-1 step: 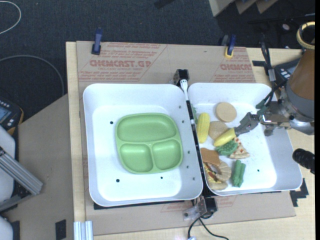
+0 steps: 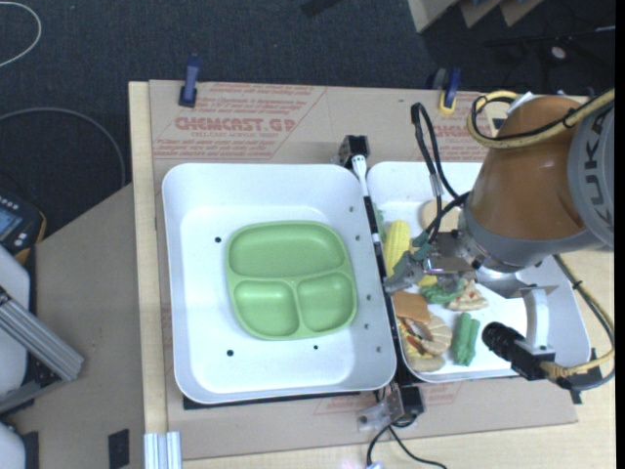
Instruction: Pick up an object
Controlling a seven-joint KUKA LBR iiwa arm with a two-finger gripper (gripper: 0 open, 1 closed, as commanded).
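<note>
Right bin (image 2: 571, 325): claw (image 2: 415, 267) low among toy food beside corn cob (image 2: 396, 244), grip state cannot be told; nothing visibly lifted, pick unfinished.

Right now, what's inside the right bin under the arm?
The right bin holds toy food: a corn cob, a sandwich and a green pod. The arm covers whatever lies further back.

Grey arm (image 2: 596, 179), orange band (image 2: 527, 164)
</note>
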